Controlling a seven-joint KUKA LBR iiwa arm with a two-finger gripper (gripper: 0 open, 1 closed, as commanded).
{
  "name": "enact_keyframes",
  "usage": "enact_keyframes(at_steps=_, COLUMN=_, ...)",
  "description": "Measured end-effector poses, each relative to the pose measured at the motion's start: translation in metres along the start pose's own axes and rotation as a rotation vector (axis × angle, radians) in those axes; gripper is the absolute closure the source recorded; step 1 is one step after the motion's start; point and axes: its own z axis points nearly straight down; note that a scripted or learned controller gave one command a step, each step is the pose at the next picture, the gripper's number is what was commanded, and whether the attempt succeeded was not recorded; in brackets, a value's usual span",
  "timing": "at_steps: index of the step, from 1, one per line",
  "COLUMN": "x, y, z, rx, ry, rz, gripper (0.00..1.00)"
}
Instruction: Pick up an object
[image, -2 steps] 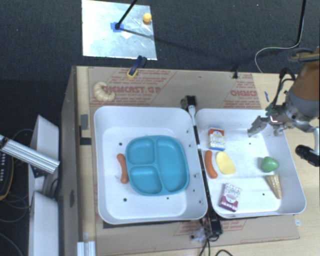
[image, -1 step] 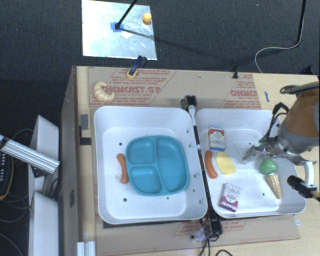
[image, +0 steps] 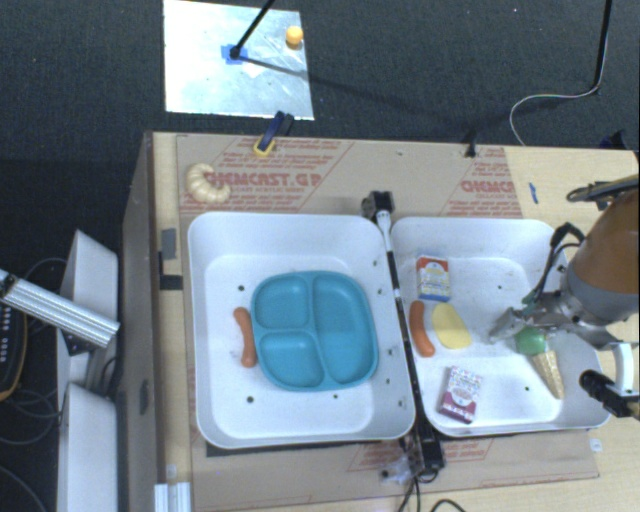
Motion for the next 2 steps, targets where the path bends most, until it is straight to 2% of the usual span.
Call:
enact_keyframes(at_steps=1, x=0.0, y=0.001, z=-0.011, rx=-0.002, ry=0.0, rz=-0.001, gripper=1.0)
enact_keyframes(at_steps=2, x=0.084, y=-0.007, z=-0.124, rx=-0.003, ry=0.0, rz=-0.002, gripper=1.0)
